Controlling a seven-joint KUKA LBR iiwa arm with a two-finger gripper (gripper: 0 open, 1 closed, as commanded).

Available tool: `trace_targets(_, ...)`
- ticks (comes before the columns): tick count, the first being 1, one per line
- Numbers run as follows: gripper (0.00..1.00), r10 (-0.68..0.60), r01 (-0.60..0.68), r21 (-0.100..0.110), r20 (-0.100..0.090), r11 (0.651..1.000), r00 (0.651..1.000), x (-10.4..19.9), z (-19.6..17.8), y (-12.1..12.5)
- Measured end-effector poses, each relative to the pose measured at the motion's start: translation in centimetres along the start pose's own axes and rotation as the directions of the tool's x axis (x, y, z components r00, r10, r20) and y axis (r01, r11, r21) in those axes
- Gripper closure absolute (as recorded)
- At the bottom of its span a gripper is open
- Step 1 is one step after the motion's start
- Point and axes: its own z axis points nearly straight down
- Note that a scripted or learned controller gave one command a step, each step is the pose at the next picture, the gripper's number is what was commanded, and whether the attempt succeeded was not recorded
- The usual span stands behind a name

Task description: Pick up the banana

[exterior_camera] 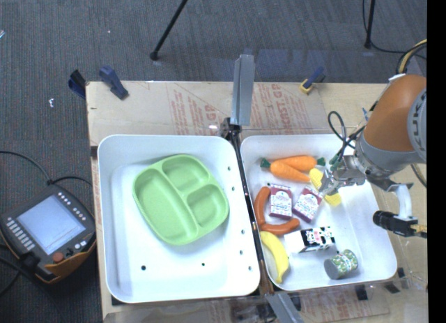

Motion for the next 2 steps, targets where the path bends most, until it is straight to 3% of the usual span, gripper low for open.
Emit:
trace_targets(1, 1.0, 0.125, -0.125, -0.008, 0.002, 0.992, 0.992, 9.6, 3.3, 1.8)
trace_targets(2, 1.0, 0.09, -0.09, 0.0, 0.002, 0.996, 0.996, -0.1, 3.6, -1.0)
